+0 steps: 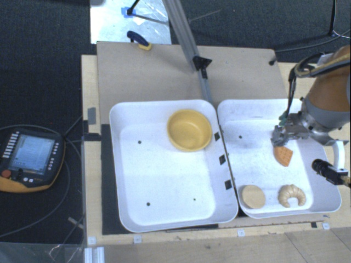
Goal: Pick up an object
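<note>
My gripper (281, 140) hangs low over the right bin (247, 116), reaching in from the right. Directly below its tip lies an orange wedge-shaped piece (284, 156), touching or nearly touching the fingers; whether it is gripped is unclear. A round tan biscuit (253, 196) and a croissant (292, 195) lie near the right bin's front edge. A yellow bowl (190, 129) sits at the back right of the left bin (142, 201).
A slanted metal pole (186, 32) rises behind the bins. A teach pendant (28, 158) lies on the floor at the left. A black part of the arm (328, 171) sticks out over the right bin's right rim.
</note>
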Available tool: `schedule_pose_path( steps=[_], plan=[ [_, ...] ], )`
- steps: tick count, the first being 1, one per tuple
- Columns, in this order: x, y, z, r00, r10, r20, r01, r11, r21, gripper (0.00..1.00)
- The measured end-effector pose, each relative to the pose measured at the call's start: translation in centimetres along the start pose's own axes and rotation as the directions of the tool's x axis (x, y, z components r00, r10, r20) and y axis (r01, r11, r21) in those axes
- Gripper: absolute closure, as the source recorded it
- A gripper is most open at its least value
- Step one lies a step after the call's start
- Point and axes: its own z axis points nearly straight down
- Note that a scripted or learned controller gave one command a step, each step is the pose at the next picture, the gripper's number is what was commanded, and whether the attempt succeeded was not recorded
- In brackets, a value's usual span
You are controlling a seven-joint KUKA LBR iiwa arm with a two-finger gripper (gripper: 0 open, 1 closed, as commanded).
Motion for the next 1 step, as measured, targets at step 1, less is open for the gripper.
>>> schedule_pose_path(
  steps=[1],
  plan=[
    [-0.64, -0.68, -5.1, 1.0, 0.0, 0.0, 0.0, 1.0, 0.0, 1.0]
  ],
)
